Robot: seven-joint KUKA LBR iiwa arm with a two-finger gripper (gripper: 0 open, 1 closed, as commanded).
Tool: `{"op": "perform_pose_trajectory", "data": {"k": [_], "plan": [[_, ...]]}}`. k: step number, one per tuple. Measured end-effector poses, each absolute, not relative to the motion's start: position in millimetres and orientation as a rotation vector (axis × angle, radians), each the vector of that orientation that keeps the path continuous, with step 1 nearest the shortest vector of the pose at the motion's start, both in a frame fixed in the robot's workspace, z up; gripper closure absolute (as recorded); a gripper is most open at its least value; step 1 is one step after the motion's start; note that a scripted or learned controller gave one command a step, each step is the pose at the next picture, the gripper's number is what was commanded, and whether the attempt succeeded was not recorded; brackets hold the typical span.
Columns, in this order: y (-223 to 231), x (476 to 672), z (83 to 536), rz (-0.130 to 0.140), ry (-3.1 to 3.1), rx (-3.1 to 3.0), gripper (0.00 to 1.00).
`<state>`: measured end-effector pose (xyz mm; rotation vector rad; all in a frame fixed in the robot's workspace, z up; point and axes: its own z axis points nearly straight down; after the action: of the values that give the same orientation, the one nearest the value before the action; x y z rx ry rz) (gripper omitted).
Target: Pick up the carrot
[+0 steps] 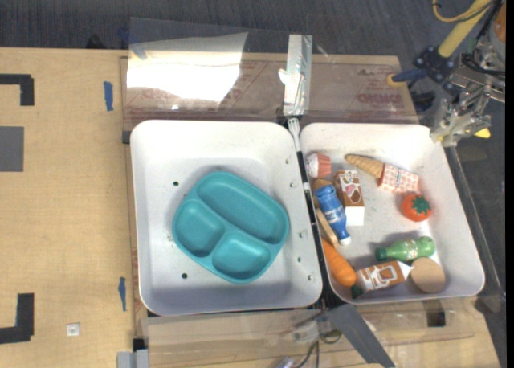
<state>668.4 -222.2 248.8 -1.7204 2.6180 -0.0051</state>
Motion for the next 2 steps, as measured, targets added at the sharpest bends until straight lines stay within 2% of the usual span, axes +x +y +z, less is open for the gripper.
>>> {"op": "perform_pose_trajectory", "data": {"k": [1, 2], "plan": [[-201, 668.1, 249, 0.0, 2.291, -2.141, 1.0], [-220, 669.7, 105, -0.01, 1.739, -2.608, 1.0]]}}
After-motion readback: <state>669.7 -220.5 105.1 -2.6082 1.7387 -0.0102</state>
